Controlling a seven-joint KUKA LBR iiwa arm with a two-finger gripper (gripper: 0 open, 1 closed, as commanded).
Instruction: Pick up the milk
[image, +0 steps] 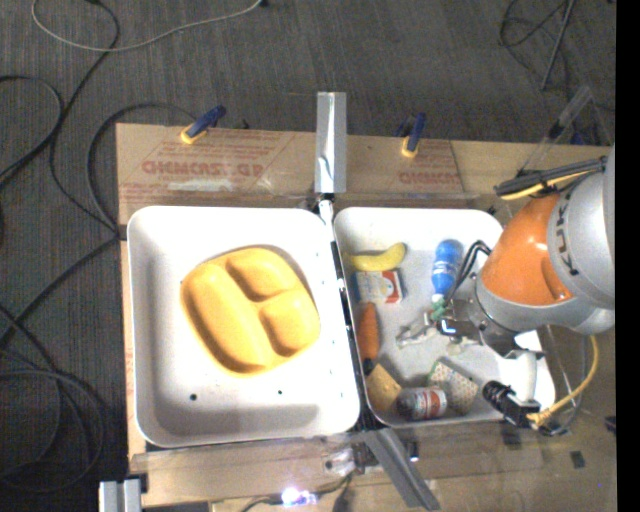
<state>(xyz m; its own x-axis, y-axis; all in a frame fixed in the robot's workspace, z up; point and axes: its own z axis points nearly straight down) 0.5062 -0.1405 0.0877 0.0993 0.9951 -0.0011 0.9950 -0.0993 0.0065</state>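
Milk (381, 287): most likely the small red-and-white carton in the right bin (420, 216), tucked just below the banana (377, 258) and close to the wall shared with the left bin (150, 300). Not 100% sure on that ID, but nothing else in there looks like a carton.

Gripper (434, 324): low over the middle of the right bin, hanging off the arm (540, 270) coming in from the right. Open or shut? Can't tell from this angle, too much glare and clutter under the wrist. Nothing visibly held.

Key relation for the next move: milk up and to the left of the gripper in the picture, near but apart. Carrot (368, 332) just below the milk, blue bottle (446, 264) off on the milk's far side, right above the gripper. Carton's long axis hard to call, looks squat and roughly square-on to the bin wall, maybe running top to bottom. Only one arm, so no choice of reach. Tight spot with banana, carrot and wall on three sides, so probably easiest from the open right side.

Writing: "KUKA" up the grey arm shell, partly cut off. Red print on the cardboard (200, 168) behind the bins, something like "CHEMCAST", fuzzy. Carton label too small to read. Can (424, 403) by the near wall, label unreadable too.
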